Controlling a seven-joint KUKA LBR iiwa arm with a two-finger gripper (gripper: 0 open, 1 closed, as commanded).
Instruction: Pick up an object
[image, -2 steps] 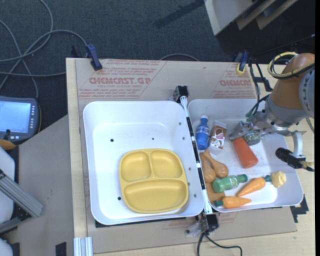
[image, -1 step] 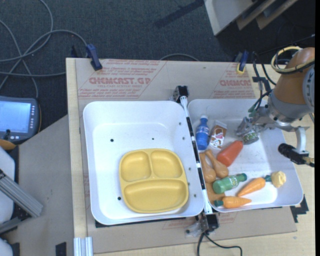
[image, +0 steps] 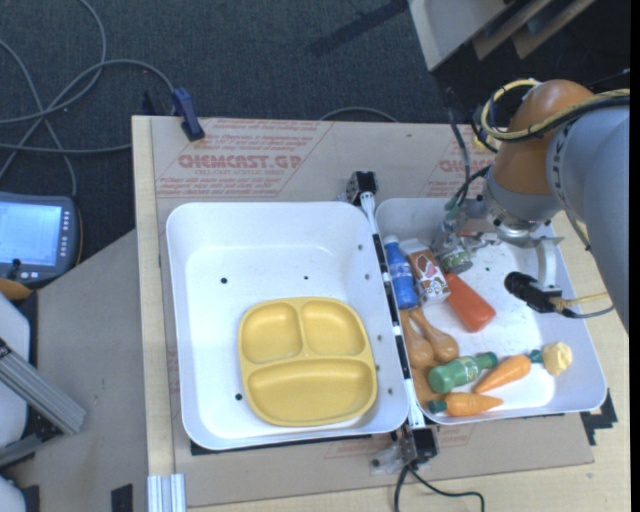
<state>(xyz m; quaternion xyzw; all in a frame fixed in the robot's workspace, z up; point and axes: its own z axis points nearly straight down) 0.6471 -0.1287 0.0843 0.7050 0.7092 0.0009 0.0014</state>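
Arm: grey with an orange band, reaching in from the right, wrist bent down over the far part of the right white bin (image: 590, 385). Two-finger gripper (image: 452, 243): low among the objects; whether open or closed, cannot tell.

Right bin contents: blue bottle (image: 401, 273) along the left wall; red-and-white packet (image: 430, 277) and red cylinder (image: 469, 303) just beside the gripper; tan pear-shaped piece (image: 428, 341); green bottle (image: 460, 371); two orange carrots (image: 503, 373); pale yellow piece (image: 556, 357).

Left white bin (image: 200, 250): yellow three-compartment plastic tray (image: 306, 361).

The claw (image: 456, 243) sits low among the toys, its tips too small and cluttered to read. The arm (image: 590, 150) is cut off at the right edge.
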